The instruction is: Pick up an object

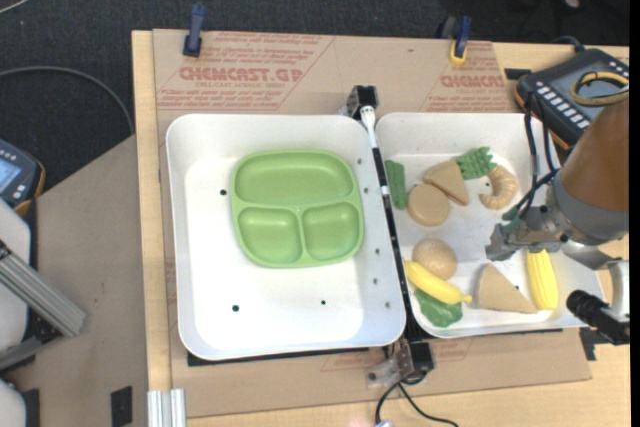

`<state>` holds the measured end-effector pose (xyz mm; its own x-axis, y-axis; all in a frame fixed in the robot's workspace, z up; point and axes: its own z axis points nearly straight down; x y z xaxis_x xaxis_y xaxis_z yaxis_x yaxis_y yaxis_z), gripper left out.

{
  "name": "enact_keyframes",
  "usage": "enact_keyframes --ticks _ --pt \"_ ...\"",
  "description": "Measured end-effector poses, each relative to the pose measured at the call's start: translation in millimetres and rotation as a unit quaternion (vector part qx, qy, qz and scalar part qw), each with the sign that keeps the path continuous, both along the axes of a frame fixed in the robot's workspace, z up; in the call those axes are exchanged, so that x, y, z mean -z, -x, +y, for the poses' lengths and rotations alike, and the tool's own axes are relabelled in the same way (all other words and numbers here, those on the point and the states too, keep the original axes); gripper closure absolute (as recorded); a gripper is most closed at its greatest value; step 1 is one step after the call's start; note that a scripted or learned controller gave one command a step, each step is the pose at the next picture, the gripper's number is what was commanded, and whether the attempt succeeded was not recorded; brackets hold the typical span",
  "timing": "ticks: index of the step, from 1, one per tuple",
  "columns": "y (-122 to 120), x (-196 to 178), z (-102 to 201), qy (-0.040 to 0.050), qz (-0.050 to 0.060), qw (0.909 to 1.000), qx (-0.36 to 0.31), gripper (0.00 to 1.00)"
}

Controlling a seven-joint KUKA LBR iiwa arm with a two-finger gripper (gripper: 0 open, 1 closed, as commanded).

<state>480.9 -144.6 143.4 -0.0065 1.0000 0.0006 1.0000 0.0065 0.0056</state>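
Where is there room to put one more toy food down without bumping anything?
The left bin has bare white floor all around the green tray, widest in front of it. The right bin is crowded: banana, corn, croissant and the gripper leave only small gaps.

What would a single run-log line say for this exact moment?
gripper: low in right bin, beside corn | holding: nothing seen | green tray: in left bin

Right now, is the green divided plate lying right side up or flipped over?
Right side up: the green plate shows its three hollow compartments facing upward.
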Motion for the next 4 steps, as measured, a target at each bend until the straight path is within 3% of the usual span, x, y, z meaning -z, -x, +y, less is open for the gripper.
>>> enact_keyframes --ticks 1,2,4 --pt "2.1 60.2 21.6 0.0005 0.003 1.0 0.003 1.0" --pt "2.3 58.7 -28.1 0.0023 0.002 1.0 0.005 1.0" --pt "0.9 38.5 -25.1 0.0025 -0.001 1.0 0.004 1.0"
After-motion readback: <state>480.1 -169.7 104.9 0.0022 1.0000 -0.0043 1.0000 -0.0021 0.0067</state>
